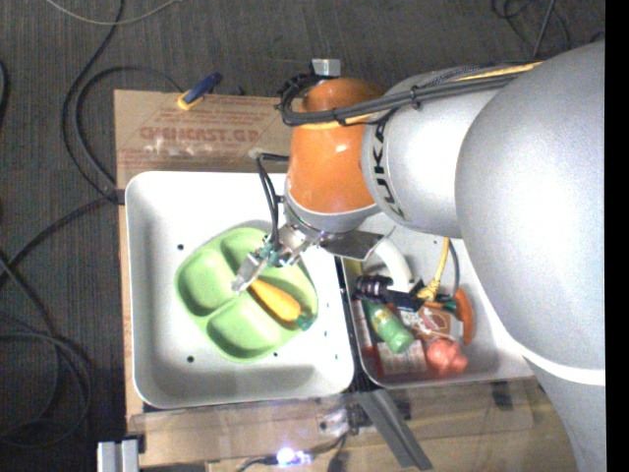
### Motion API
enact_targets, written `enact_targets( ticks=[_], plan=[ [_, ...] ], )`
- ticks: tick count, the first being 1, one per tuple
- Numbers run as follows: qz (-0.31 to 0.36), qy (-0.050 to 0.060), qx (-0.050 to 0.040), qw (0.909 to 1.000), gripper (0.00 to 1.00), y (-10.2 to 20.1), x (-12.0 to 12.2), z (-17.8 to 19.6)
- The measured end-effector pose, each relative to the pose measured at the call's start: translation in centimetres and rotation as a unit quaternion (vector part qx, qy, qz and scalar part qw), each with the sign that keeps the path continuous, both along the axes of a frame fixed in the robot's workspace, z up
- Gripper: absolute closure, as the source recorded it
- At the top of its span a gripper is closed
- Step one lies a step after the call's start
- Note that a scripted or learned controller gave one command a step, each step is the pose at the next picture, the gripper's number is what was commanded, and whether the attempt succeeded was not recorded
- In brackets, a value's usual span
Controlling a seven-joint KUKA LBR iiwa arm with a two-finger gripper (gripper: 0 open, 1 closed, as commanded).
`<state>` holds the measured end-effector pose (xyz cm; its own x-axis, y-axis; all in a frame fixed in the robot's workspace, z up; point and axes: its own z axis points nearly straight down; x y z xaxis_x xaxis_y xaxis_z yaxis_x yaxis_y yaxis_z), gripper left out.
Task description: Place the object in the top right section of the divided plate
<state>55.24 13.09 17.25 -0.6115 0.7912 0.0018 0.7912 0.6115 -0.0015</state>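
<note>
Gripper (257, 266), finger state unclear, hangs just left of carrot (276, 300), whose length runs far-left to near-right in plate (201, 278)'s right section

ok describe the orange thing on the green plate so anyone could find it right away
Start at the left white bin, which holds a green divided plate. In the plate's right-hand section, just below the gripper, lies an elongated orange object. It is the one orange item on the plate.
</note>
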Motion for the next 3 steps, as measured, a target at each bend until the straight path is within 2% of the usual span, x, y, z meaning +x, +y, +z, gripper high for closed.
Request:
enact_targets(
  ticks=[1, 2, 3],
  plan=[
    [0.134, -0.015, 0.0013, 0.9909, 0.0, -2.6, -5.5, -7.8],
    [0.196, -0.013, 0.0, 0.9805, 0.0, 0.0, -2.3, -7.8],
    [0.278, -0.001, -0.0003, 0.9607, 0.0, -6.0, -6.8, 1.1]
  ],
)
